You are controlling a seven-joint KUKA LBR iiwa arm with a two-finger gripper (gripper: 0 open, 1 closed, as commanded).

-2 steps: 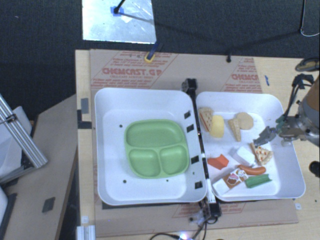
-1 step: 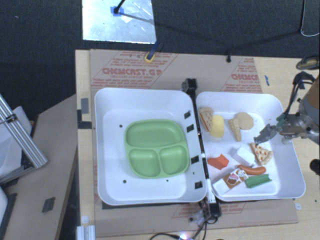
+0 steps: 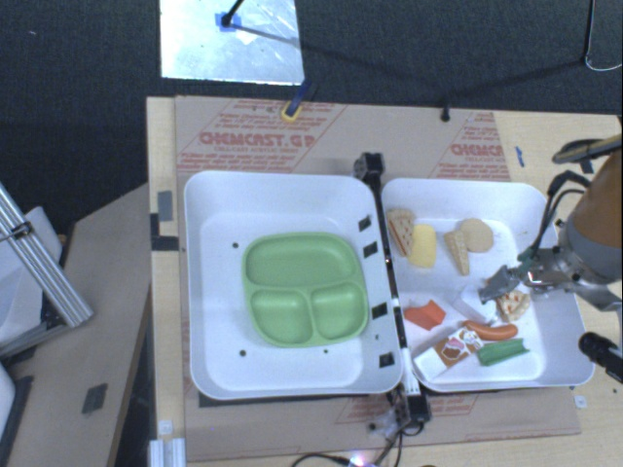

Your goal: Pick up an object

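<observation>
My gripper (image 3: 502,285) reaches in from the right over the right bin (image 3: 545,202), its dark fingers low beside a pizza-like slice (image 3: 514,305). I cannot make out how the fingers stand. Around it lie toy foods: a sandwich wedge (image 3: 400,230), a yellow block (image 3: 423,245), a round tan cookie (image 3: 476,233) with a tan wedge (image 3: 457,250), an orange piece (image 3: 424,313), a hot dog (image 3: 490,332), a green piece (image 3: 503,352) and a small printed card (image 3: 454,347). Nothing shows clearly between the fingers.
The left bin (image 3: 209,222) holds a green divided plate (image 3: 301,289). A black-clipped divider (image 3: 382,261) separates the two bins. The grey arm (image 3: 594,232) covers the right bin's right side. A metal sheet (image 3: 232,27) lies beyond the bench.
</observation>
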